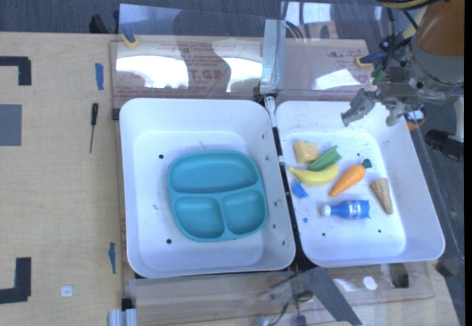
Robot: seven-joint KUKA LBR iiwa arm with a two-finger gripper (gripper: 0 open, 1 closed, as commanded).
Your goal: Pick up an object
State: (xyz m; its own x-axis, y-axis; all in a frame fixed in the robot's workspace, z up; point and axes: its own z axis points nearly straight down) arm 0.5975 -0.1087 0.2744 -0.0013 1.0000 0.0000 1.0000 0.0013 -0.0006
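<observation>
White plastic bins sit side by side on the table (51, 192), and the one on the right (420, 243) holds everything worth grabbing. Toy food lies loosely clustered near its middle: a yellow banana (313, 175) with a green pepper (324, 158) lying across it, a yellow wedge (305, 150) at about eleven o'clock from the banana, an orange carrot (348, 178) tilted at three o'clock from it, a small cone (382, 194) further out the same way, and a blue and white bottle (346, 209) on its side at about five o'clock. A little blue piece (299, 189) rests near the bin's left wall. The left bin (140, 140) carries a teal divided plate (217, 194), likely the drop spot.

The gripper (376, 109) hangs at about one o'clock from the pile, above the far right corner of the right bin, with the grey wrist and orange band behind it. Its fingers look splayed apart, with nothing between them. I'd guess it is parked there, off the cluster, so the camera gets an unblocked look before a pick is chosen.

The carrot and the bottle seem the easier targets, since each lies apart from its neighbours; the banana and pepper touch, so a grab there could catch both or nudge one away.
</observation>
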